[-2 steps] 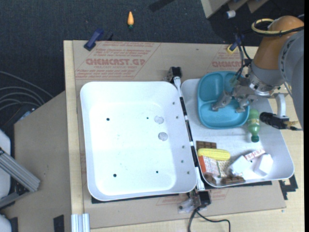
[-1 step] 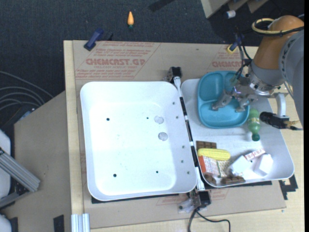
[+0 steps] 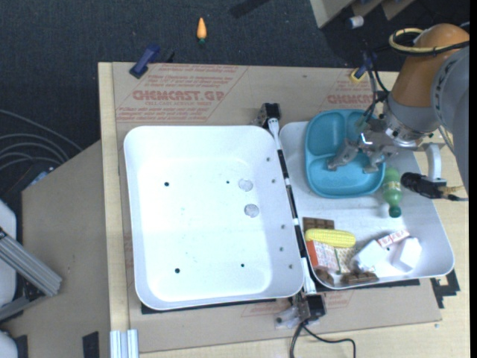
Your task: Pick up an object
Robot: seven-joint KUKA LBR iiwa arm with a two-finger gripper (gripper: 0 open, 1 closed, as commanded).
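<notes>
over the right bin [image 3: 440,237], gripper [image 3: 356,157] spread wide and empty above the blue dish [image 3: 335,162]. better to straddle one rim, descend squarely, close firmly, then lift slowly, avoiding the green bottle [image 3: 392,192] alongside.

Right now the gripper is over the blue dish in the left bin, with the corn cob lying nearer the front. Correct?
Not quite: the blue dish sits in the right bin, not the left. The camera view shows the gripper over it there, with the corn cob nearer the front.
</notes>
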